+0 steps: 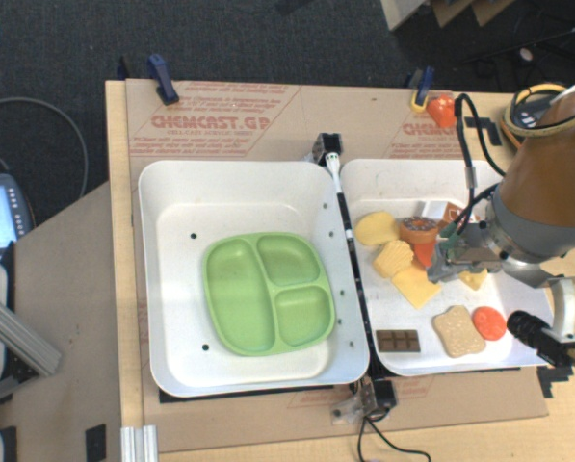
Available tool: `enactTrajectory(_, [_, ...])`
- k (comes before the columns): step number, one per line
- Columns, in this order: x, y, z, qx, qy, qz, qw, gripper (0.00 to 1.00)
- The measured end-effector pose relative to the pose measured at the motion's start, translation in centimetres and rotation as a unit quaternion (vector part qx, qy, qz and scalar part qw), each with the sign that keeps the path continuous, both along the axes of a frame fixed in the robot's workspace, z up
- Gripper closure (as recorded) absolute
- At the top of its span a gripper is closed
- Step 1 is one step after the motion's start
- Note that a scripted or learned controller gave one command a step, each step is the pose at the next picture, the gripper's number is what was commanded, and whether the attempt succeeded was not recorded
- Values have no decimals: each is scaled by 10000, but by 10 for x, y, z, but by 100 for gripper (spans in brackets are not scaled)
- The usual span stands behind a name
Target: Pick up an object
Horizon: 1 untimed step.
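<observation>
The right bin (393,176) holds several toy foods: a round yellow piece (375,227), a pale yellow block (394,257), a yellow wedge (417,287), a red-orange can (419,231), a tan cracker (455,330), an orange ball (489,322) and a brown chocolate bar (398,340). My gripper (447,259) is low inside this bin, just right of the can and the yellow wedge. The arm's wrist hides the items under it. A small yellow piece (474,279) peeks out below the wrist.
The left bin (162,258) carries a green divided plate (268,292). A black bar (345,239) runs along the seam between the bins. Clamps and an orange knob (441,111) sit at the bench's far edge. Black cables hang over the right bin.
</observation>
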State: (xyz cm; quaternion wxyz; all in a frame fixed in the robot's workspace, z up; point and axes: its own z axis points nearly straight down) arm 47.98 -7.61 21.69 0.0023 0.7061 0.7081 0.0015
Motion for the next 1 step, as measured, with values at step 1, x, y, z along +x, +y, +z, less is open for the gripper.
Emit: enactTrajectory(1, [-2, -24, -138, 10, 50, -32, 10000, 100])
